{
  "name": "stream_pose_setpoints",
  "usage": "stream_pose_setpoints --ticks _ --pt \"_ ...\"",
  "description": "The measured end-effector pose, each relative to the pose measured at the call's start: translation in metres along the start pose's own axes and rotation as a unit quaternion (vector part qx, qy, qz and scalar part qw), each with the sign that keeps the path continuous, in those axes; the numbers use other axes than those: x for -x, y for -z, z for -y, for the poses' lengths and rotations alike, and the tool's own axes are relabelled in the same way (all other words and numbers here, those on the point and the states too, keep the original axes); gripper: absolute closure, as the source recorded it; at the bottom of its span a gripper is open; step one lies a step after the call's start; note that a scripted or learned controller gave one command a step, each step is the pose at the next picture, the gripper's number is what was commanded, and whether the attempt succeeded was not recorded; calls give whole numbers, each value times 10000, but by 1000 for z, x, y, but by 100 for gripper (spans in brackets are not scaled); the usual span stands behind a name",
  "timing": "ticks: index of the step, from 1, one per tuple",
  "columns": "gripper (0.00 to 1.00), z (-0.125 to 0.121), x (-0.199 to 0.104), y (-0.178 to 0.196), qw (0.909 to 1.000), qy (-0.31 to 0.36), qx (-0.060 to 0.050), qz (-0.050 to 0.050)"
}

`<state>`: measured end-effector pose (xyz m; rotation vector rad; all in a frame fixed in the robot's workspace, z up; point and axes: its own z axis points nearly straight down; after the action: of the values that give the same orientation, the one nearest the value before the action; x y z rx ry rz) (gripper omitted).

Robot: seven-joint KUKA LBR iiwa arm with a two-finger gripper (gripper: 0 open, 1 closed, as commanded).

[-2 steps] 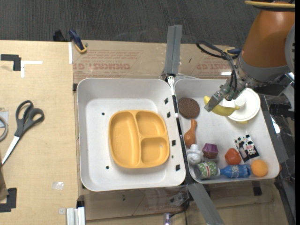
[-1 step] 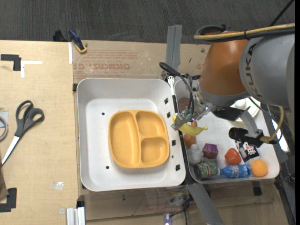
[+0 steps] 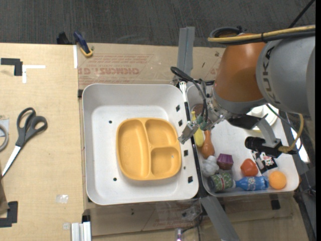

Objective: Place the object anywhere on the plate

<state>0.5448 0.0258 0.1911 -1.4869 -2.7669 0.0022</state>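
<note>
Plate point(image 3: 149, 148), yellow with three compartments, lying bare in the left white bin point(image 3: 95, 149). Small objects crowded in the right bin point(image 3: 296, 177): orange-yellow piece point(image 3: 206, 143), purple cube point(image 3: 224, 160), red-orange lump point(image 3: 249, 167), orange ball point(image 3: 277, 179), blue item point(image 3: 252, 184), greenish can point(image 3: 222, 182). End effector point(image 3: 193, 128) low over the divide between the bins, just beside the orange-yellow piece; grip state impossible to tell, fingers hidden under wrist and cables. Scissors point(image 3: 22, 134) on the surface point(image 3: 40, 185), well apart at left.

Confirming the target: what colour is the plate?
Yellow-orange, a plain divided plate, seen in the camera view.
</note>
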Motion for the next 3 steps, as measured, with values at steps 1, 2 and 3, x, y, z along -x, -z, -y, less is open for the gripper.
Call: stream_pose_setpoints --ticks 1,2,3 --pt "100 -1 1 9 10000 4 2 7" --pt "100 -33 -47 0 9974 726 -1 1" --pt "100 -42 -111 96 9999 167 5 8"
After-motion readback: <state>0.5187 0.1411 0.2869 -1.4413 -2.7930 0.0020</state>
